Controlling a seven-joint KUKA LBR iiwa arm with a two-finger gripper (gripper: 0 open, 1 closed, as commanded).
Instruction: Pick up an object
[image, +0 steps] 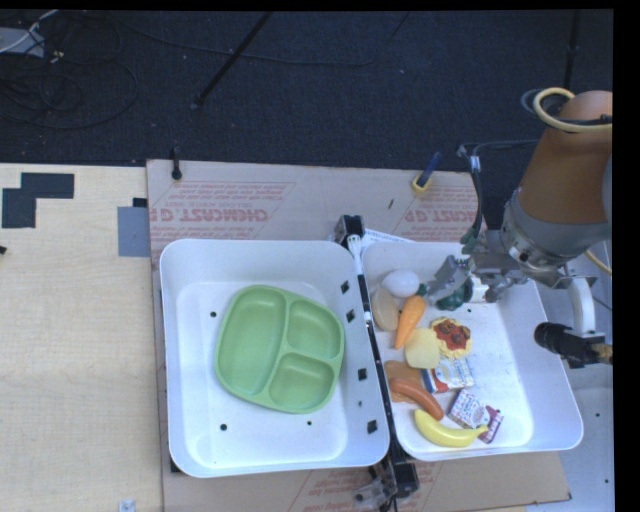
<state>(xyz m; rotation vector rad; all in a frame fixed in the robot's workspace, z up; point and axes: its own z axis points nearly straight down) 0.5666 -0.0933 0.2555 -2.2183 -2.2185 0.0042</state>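
Two white bins, one green plate, one carrot, one banana, one egg.

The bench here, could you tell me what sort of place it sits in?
Probably a robotics lab: a grey arm reaches over two white bins, one with toy food, and cables trail across the dark floor.

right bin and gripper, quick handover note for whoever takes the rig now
Gripper: low over the upper part of the right bin, near the egg and carrot. Nothing seen between its fingers; open or shut is unclear.
Things: egg, carrot, pizza slice, hot dog, banana and small packets all lie in the right bin. The left bin holds a green divided plate.
Done: no pick yet.
Left: close on one object and lift it.
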